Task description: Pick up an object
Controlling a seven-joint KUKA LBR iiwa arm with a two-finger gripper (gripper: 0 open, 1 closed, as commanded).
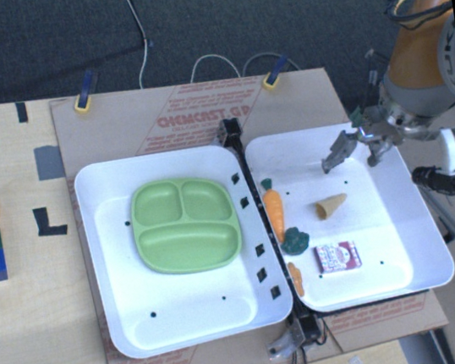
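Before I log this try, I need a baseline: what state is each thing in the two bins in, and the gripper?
gripper: open, holding nothing, above the right bin's upper edge
green tray: flat in left bin, compartments bare
carrot: lying along divider
ice cream cone: on its side
green toy: resting by carrot's lower end
small carton: lying flat

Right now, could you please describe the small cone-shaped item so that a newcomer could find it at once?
Look at the right white bin, the one without the green divided plate. Near its middle, right of the orange carrot and above the pink-and-white carton, lies the ice cream cone. It is the only tan, tapered piece there, lying on its side apart from everything else.
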